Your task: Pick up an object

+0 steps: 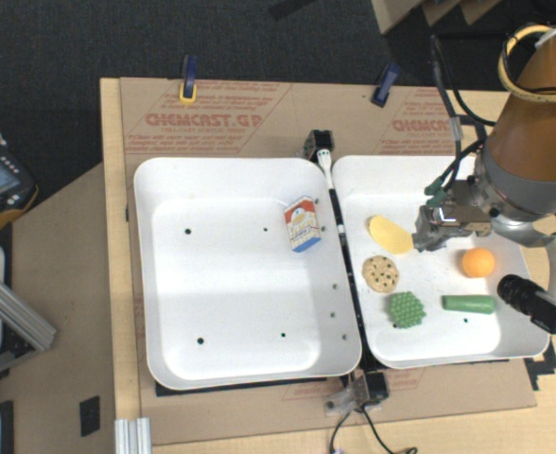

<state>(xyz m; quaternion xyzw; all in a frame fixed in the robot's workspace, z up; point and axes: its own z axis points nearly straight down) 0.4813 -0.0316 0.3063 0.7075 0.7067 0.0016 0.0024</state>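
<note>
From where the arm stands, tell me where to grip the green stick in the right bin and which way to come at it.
Grip the green stick at its middle, across its narrow width, coming straight down. It lies flat and lengthwise, roughly left to right, so the fingers should probably close across its short sides. The orange ball sits just behind it and the green bumpy ball to its left, both apart from it.

Cardboard sheet (259, 112) on my worktop, left print: I read "CHEMCAST G.P" in red capitals, with a line of smaller red print above it that is too fine for me to read.
Cardboard sheet, right print: the same red lettering, partly hidden, not legible to me.
Small carton (303, 224): a coloured label, its words too small to read.
</note>
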